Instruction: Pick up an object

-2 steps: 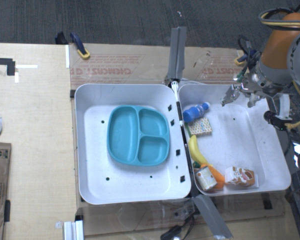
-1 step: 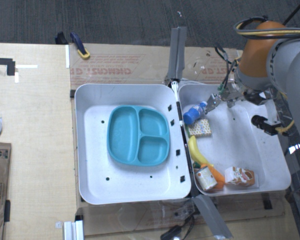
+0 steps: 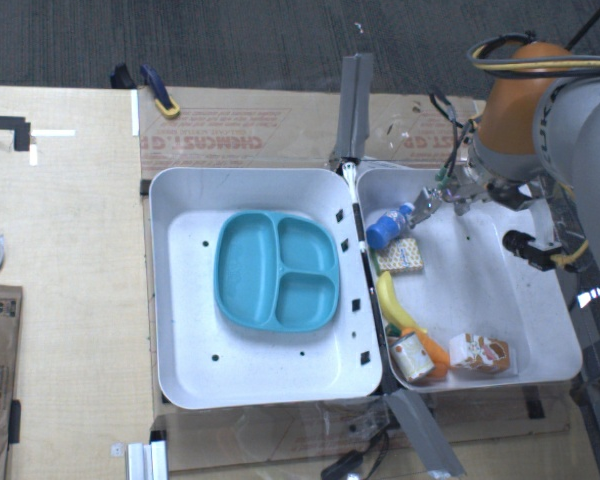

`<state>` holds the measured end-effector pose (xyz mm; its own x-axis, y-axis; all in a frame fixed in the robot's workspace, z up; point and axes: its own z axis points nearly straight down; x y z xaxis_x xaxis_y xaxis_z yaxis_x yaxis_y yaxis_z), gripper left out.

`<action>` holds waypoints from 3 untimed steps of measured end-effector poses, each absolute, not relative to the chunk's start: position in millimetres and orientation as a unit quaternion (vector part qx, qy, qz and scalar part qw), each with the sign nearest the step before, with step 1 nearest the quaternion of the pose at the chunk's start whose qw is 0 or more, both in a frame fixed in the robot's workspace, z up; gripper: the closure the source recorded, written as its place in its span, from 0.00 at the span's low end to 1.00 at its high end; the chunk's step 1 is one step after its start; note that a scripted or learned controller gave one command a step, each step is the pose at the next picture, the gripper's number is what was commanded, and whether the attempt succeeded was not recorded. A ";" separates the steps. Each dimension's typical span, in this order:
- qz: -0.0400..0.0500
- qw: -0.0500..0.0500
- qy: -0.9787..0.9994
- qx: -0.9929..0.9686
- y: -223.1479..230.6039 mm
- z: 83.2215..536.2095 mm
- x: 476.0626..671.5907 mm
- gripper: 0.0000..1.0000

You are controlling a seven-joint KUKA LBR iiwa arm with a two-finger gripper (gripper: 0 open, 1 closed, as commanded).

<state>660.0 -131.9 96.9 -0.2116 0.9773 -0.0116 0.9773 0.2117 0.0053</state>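
My gripper (image 3: 430, 202) hangs over the back of the right bin (image 3: 520, 298), reaching in from the right. Just to its lower left lies a small blue bottle (image 3: 388, 227) with a pale cap, near the bin's left wall and apart from the gripper. Under the bottle rests a square tan cracker (image 3: 401, 256). A yellow banana (image 3: 393, 305) lies along the left wall. At the front sit an orange carrot (image 3: 432, 349) over a small white carton (image 3: 411, 360), and a brown-and-white packet (image 3: 480, 354).
The left bin (image 3: 180, 368) holds a teal divided plate (image 3: 277, 270). A grey post (image 3: 354, 108) rises behind the divider between the bins. The arm's grey body and cables (image 3: 560, 168) crowd the right bin's back right corner.
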 end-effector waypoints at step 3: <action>0.000 0.003 0.864 0.503 -135.2 114.0 659.6 0.00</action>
<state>659.6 -135.2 114.0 -0.4931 0.8700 -0.0048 0.8700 0.4931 0.0024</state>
